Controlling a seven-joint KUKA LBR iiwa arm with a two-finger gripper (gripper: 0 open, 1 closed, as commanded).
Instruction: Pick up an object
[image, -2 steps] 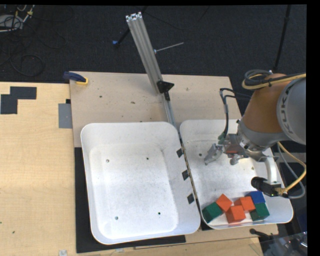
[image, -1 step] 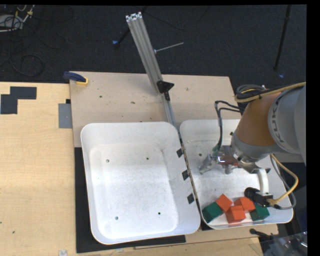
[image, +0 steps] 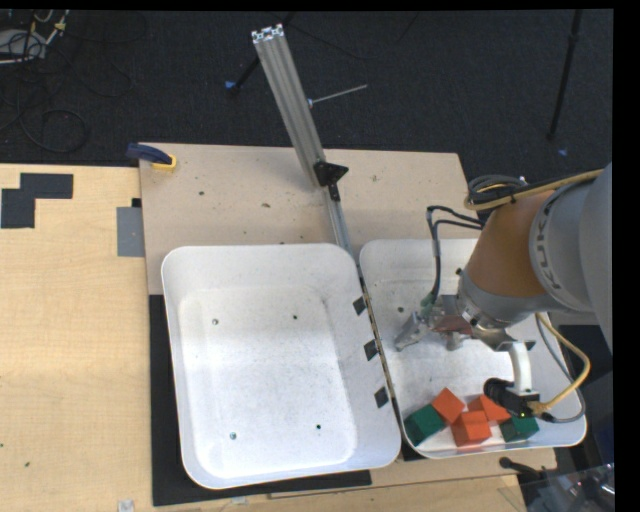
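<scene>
Several small blocks lie clustered at the near end of the right bin. A green block is at the left, with an orange block touching it. A second orange block sits just nearer, and a third orange block lies beside another green block. My gripper hangs over the middle of the right bin, farther back than the blocks and apart from them. Nothing shows held in it. The arm's orange band rises above it.
The left bin stands beside the right one, their walls meeting at a seam with black clips. A slanted aluminium rail rises behind the bins. Black cables loop around the wrist.
</scene>
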